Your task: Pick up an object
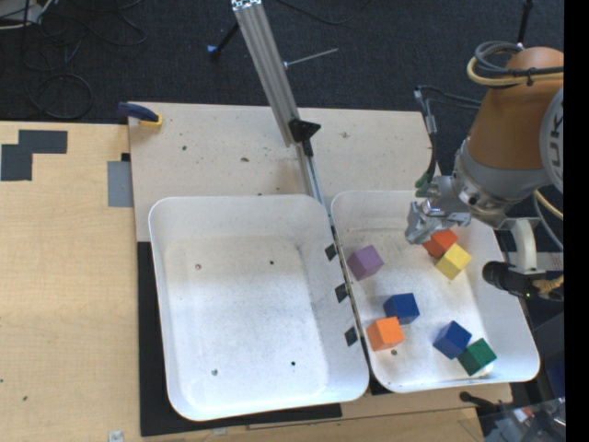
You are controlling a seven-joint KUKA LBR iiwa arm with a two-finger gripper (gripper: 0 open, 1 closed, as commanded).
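The gripper [425, 228] hangs over the right bin [515, 362], just beside the red cube [443, 242]. I cannot tell if it is wide or narrow. The yellow cube [453, 262] touches the red cube.

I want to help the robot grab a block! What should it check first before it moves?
1. Blocks to pick lie in the right bin: ok.
2. gripper is over that bin: ok.
3. A block is close by: ok, the red block sits right beside the gripper.
4. Red block has room around it: not ok, the yellow block touches it.
5. Gripper already holds something: cannot tell.
6. Other blocks are out of the way: ok, the purple block lies apart.
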